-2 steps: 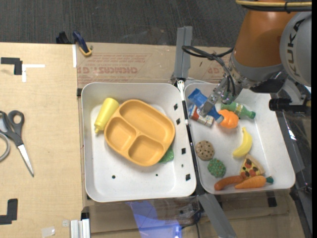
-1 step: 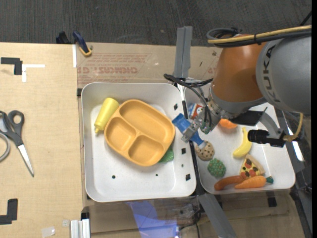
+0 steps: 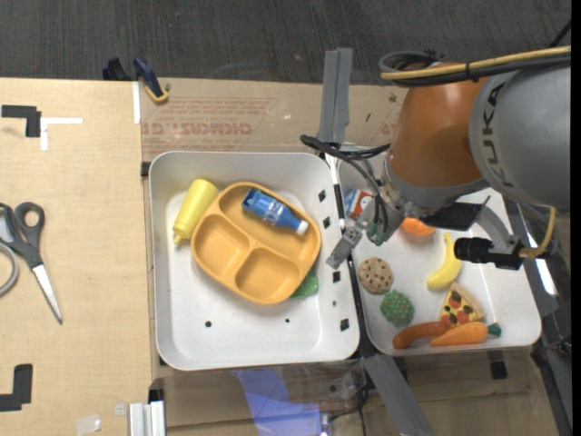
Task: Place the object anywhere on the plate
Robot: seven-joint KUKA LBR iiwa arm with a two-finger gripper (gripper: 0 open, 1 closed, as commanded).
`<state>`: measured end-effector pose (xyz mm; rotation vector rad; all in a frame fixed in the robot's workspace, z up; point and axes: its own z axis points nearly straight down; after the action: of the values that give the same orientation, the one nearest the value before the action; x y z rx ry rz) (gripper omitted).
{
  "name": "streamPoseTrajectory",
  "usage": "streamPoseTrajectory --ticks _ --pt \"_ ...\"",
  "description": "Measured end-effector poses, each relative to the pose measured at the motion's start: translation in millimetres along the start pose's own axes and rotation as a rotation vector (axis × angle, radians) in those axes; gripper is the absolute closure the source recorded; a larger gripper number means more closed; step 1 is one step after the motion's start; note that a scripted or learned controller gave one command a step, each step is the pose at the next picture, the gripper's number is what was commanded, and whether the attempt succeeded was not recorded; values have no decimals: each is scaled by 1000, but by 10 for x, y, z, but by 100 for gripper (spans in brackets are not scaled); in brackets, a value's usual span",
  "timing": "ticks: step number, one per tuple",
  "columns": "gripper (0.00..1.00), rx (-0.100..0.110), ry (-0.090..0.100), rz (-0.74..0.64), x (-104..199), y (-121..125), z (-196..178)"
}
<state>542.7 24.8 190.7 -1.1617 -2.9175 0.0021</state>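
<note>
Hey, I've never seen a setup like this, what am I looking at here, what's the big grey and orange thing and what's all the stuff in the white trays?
This is one picture from a camera fixed above a workbench, looking down at a slant. The big grey and orange thing is a robot arm reaching in from the right. Its gripper hangs over the divide between two shallow white bins; whether it holds anything is hard to tell.

The left bin holds a yellow divided plate with a blue tube lying on it, a yellow bottle beside the plate and something green under its edge. The right bin holds toy food: a cookie, broccoli, a banana, a pizza slice and carrots. Scissors lie on the bench at left.
</note>
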Motion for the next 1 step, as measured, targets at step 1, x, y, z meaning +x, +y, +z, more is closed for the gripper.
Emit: streamPoseTrajectory --ticks 1 --pt "0 -2 -3 160 -225 -245 -760"
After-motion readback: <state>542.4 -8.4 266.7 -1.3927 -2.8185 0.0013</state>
